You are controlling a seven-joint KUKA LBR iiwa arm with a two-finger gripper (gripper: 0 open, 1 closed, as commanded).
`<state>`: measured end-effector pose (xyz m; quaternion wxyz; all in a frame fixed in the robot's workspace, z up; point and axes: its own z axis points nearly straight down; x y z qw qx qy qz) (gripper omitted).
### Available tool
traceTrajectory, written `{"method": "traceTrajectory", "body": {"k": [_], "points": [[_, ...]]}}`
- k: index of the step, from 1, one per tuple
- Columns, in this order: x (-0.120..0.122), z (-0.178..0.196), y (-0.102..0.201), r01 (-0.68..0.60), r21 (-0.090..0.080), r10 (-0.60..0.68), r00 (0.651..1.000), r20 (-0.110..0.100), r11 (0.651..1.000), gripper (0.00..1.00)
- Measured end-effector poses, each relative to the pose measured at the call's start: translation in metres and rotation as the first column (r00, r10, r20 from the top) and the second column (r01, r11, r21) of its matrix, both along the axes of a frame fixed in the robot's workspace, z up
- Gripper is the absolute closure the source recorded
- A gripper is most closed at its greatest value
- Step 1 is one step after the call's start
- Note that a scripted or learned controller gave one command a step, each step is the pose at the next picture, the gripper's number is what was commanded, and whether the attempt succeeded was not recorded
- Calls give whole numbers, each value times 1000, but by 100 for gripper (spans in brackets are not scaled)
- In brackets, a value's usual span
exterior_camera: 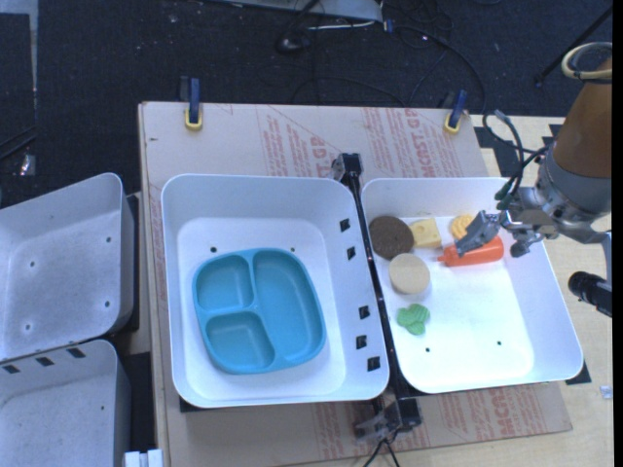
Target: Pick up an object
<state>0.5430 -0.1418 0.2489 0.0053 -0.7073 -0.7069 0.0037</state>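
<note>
The claw (484, 230) hangs over the right bin (506, 358), directly above the orange carrot (477, 252); whether it is released or clenched, I cannot tell.

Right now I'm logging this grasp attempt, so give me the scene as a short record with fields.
left bin: holds a blue divided tray
right bin: holds the small items, all in its far half
items: brown disc, tan disc, green piece, yellow block, orange piece
gripper: over the right bin's far right, just above the orange piece
grasp: cannot tell
arm: reaching in from the right
</note>
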Motion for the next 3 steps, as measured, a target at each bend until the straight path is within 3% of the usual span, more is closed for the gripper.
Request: {"method": "traceTrajectory", "body": {"k": [1,3], "points": [[2,4,0,-2,-2,2,1000,8,1000,0],[-2,-109,-2,1,0,-1,1000,4,1000,0]]}}
